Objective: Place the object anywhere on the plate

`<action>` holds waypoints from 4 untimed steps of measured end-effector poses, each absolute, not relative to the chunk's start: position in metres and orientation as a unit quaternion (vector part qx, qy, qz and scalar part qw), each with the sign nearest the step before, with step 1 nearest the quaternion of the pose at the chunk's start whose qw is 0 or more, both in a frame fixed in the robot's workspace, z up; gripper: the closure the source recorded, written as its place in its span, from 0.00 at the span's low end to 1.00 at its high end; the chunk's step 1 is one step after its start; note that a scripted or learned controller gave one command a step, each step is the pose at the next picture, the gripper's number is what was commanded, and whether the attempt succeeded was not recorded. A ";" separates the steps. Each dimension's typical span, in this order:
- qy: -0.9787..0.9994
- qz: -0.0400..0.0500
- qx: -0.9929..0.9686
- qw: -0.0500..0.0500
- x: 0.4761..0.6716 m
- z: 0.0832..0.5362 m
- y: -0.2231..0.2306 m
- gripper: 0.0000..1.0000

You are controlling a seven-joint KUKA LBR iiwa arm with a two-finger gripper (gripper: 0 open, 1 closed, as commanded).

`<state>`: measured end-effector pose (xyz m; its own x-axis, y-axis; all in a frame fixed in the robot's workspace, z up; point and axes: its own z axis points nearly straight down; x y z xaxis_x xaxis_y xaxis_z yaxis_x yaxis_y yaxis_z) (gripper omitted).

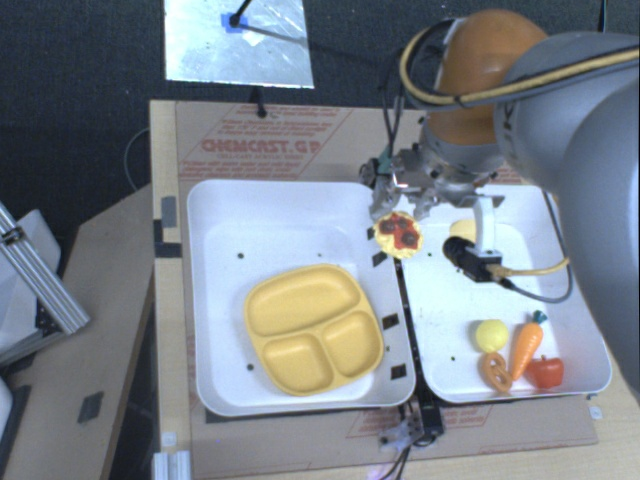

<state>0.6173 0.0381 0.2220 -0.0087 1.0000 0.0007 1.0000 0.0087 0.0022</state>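
Right at the fingertips, the gripper [398, 211] is closing on a small toy pizza [398, 234] — the piece is hanging between its fingers over the divide between the bins. Below-left of the jaws, the yellow plate [313, 327] is lying in the left bin [215, 268] — the arm is reaching in from upper right, wrist pointing down.

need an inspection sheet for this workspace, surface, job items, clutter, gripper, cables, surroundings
surface: two white bins, left bin and right bin, on a cardboard sheet.
job's things: yellow divided plate in the left bin; toy pizza slice at the gripper, over the divider between the bins.
clutter: lemon, carrot, pretzel and red piece in the right bin's near corner.
grippers: hangs just above the pizza slice; grip cannot be judged.
cables: yellow cable over the right bin; loops at the wrist.
surroundings: foil sheet behind; aluminium rail at left.
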 end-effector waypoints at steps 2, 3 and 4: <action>0.709 0.001 0.705 0.001 0.645 0.221 0.105 1.00; 0.709 0.001 0.705 0.001 0.650 0.216 0.118 1.00; 0.709 0.000 0.705 0.001 0.650 0.216 0.118 0.00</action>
